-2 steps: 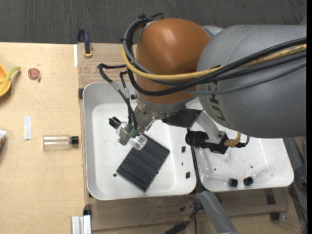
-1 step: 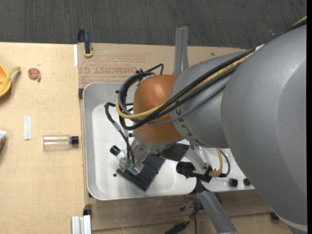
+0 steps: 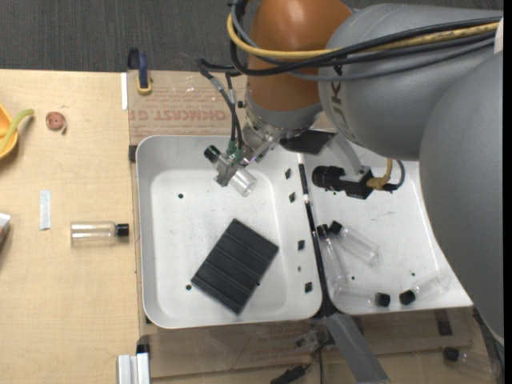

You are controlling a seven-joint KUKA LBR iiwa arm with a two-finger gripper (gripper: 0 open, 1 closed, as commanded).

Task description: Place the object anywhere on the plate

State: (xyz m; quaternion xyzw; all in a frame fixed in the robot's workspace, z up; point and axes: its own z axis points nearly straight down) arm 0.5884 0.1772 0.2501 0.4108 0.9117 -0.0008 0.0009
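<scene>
Vial being carried over the left bin, not yet on the plate.

The black plate (image 3: pixel 235 265) is lying bare in the left bin (image 3: pixel 160 294); above it the gripper (image 3: pixel 232 169) is clenching a clear vial (image 3: pixel 238 181), with lowering and release remaining.
</scene>
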